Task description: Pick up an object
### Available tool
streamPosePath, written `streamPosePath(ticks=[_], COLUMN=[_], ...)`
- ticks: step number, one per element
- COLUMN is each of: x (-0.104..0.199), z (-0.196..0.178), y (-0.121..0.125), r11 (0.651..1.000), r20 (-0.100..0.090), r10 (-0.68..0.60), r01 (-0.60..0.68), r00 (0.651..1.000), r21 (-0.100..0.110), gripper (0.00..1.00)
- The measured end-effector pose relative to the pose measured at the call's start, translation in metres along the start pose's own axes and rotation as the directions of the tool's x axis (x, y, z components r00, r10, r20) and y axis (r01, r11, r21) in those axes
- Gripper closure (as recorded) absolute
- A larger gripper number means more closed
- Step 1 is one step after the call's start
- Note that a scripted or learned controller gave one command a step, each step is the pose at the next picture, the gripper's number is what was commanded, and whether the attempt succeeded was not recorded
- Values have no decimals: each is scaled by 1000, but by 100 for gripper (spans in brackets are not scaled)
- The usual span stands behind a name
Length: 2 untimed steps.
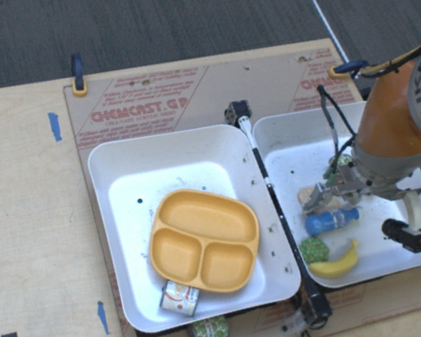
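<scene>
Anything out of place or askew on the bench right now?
Yes. A green can lies on its side outside the bins, on the board just below the left bin. Inside that bin, the orange tray sits skewed, its corner overlapping a small carton.

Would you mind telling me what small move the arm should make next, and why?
Probably a short descent onto the blue bottle. The tool hangs in the right bin just above the bottle, with a banana and a green item lying nearer the front.

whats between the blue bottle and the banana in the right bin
In the camera view, a green leafy piece sits below the blue bottle, touching the left end of the banana; the rest of that stretch is bare bin floor.
</scene>
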<state>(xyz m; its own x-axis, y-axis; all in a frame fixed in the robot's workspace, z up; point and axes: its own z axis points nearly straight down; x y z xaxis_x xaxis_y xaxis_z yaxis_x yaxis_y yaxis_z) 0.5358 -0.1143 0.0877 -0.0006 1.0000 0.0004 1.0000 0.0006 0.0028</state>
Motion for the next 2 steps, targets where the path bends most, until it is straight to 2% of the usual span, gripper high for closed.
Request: streamPosePath(ticks=[1, 2], x=[21, 21], z=[0, -1], y=[-21, -46], r11=[1000, 1000], r20=[2, 1], r10=[2, 2], r01=[-2, -2], r00=[1000, 1000], r21=[-8, -10], gripper=[0, 0])
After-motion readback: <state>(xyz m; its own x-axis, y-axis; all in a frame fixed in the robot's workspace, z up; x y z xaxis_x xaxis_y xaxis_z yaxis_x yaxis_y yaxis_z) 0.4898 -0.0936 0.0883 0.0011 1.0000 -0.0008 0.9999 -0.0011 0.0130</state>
